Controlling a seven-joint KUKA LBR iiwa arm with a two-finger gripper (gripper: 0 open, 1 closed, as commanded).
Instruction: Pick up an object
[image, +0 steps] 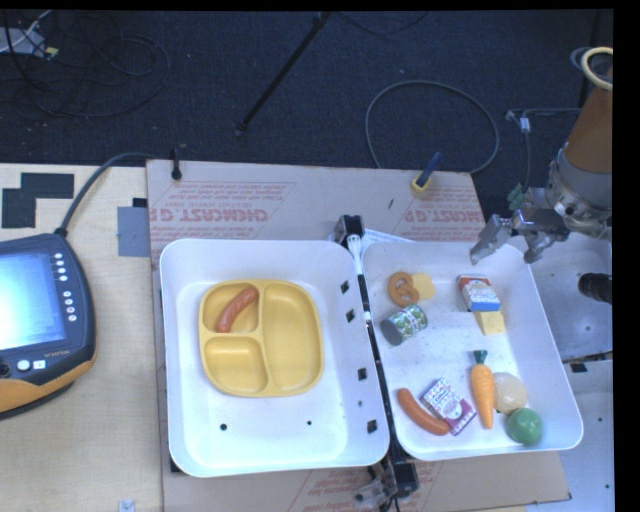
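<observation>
My gripper (511, 241) hangs at the back right corner of the right bin (552, 345), its two fingers (488, 240) spread open with nothing between them. Just below it in the bin lie a red, white and blue carton (480, 292) and a yellow block (490, 322). Further left are a pretzel (402, 288), a small yellow piece (425, 287) and a green can (405, 323) on its side. Near the front lie a carrot (483, 391), a sausage (421, 412), a pink packet (446, 403), a pale egg-shaped thing (509, 390) and a green ball (524, 427).
The left bin (185, 400) bears a yellow divided plate (290, 345) with a sausage (236, 307) in its back left compartment. A black divider (366, 330) runs between the bins. A teach pendant (35, 315) lies at the far left, and cables trail behind the bench.
</observation>
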